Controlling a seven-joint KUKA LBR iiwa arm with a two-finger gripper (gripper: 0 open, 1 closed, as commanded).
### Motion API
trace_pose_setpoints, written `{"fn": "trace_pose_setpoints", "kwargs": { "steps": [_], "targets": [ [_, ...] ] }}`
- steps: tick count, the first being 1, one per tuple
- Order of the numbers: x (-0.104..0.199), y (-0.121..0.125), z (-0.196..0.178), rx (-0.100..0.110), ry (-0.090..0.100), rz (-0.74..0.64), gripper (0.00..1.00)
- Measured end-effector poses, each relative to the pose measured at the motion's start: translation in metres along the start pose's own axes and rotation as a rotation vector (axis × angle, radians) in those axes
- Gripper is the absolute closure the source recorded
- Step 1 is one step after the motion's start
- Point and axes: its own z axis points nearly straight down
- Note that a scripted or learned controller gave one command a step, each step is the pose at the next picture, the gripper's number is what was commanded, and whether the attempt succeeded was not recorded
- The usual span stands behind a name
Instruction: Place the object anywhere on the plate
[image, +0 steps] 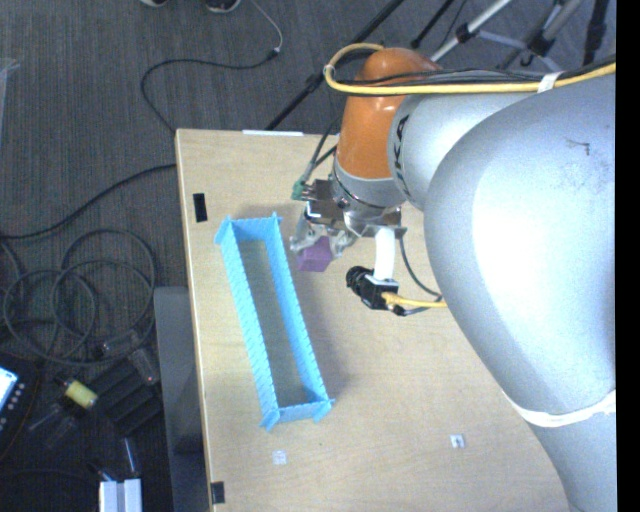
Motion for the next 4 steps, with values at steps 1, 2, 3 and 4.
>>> {"fn": "trace_pose_setpoints", "kwargs": {
  "steps": [1,2,3,4],
  "targets": [
    [-0.061,0.031,0.0,-0.001,-0.001,-0.031,1.0],
    [-0.061,0.03,-0.007,0.003,-0.006,-0.032,1.0],
    [-0.061,0.029,-0.014,0.008,-0.011,-0.033,1.0],
    [-0.062,0.028,-0.021,0.012,-0.015,-0.033,1.0]
  ]
}}
